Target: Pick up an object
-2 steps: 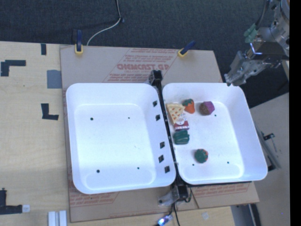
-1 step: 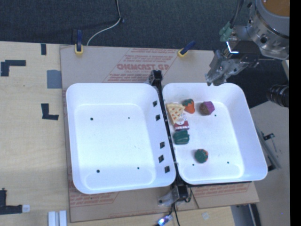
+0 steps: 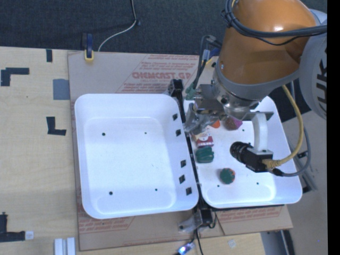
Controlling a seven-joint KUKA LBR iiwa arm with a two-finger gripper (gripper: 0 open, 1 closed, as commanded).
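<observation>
Over the right bin (image 3: 265,198), the arm hides the gripper (image 3: 199,122); grip state unclear.

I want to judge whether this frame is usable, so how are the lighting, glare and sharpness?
Camera view: light is even, with mild glare washing out the floor of the left bin; soft shadows sit under the arm in the right bin; the end effector and small items like the green block look slightly blurred.

Left bin (image 3: 127,158) floor bare, open from above. Right of its dividing wall: red-white object (image 3: 204,140), green block (image 3: 204,154), green ball (image 3: 227,176) crowd the access.
</observation>
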